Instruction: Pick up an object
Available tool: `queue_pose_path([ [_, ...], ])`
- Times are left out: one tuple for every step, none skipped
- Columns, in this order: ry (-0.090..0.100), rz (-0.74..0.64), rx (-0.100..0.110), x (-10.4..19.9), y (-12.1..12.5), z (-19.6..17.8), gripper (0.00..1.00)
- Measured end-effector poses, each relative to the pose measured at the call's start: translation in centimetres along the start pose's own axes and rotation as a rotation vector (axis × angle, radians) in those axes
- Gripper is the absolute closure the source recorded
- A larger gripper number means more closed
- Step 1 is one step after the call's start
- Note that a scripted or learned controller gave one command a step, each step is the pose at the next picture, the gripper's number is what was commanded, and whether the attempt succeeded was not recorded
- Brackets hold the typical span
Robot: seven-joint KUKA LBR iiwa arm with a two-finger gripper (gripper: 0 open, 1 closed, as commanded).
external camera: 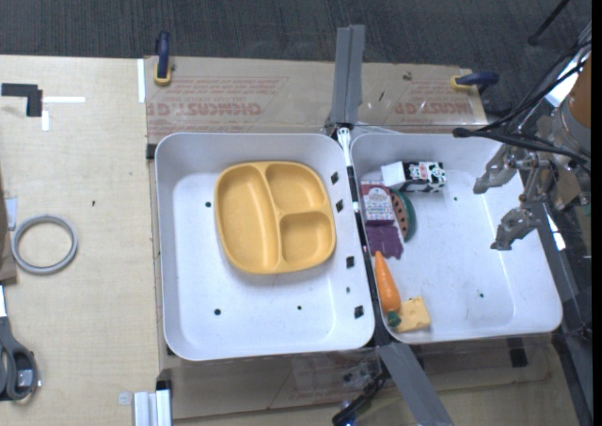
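You see red mirrored lettering on the cardboard sheet (310,100) behind the bins, reversed and too faint to read for certain. The purple packet (380,217) carries a label with print too small to make out. Count two white bins: the left bin (188,321) holds one yellow divided plate (276,217) with three compartments; the right bin (489,307) holds five things along its left wall, namely one black-and-white cow-patterned carton (419,175) at the far end, the purple packet nearer, one watermelon slice (405,214) just right of it, one orange carrot (385,285), and one yellow cheese wedge (412,315) nearest. The pincer (513,203) hangs open over the right bin's right side, its two fingers spread and gripping nothing, well apart from those objects. On the table (85,321) at left lie one grey tape ring (41,244) and one pair of scissors (17,368).
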State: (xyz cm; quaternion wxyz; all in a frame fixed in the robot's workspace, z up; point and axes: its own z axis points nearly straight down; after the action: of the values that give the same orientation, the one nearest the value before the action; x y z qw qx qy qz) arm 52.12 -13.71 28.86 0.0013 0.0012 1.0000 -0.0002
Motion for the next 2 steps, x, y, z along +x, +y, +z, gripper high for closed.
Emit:
queue_pose_path([
  [0.001,0.345,0.001,-5.4,-1.7,7.6,0.0],
  [-0.001,0.451,0.001,-11.1,0.4,13.6,0.0],
])
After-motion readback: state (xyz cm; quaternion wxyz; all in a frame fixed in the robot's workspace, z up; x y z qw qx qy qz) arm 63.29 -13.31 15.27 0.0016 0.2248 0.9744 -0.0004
